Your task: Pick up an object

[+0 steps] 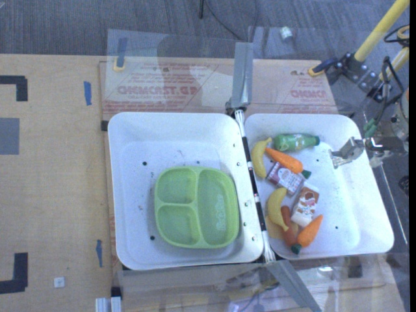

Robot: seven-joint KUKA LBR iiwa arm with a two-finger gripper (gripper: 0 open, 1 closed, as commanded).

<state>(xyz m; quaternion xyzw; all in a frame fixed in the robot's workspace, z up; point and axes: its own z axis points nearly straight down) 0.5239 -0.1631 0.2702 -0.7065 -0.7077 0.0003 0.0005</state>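
The right bin point(364, 220) holds a cluster of toy food along its left side. A green bottle point(296, 141) lies at the top, with an orange carrot point(285, 159) just below it. One yellow banana point(259, 157) rests by the divider and another banana point(277, 208) lies lower down. Between them sit a dark red carton point(285, 177) and a white carton point(305, 205). A second carrot point(310, 230) lies at the bottom of the pile. My gripper point(346, 153) hangs over the bin's upper right part, to the right of the bottle and apart from every item.
The left bin point(130, 142) bears a green divided tray point(195, 207). A grey metal post point(242, 77) rises behind the divider between the bins. Yellow and black rig parts point(364, 57) stand at the upper right. Bare white floor lies right of the pile.
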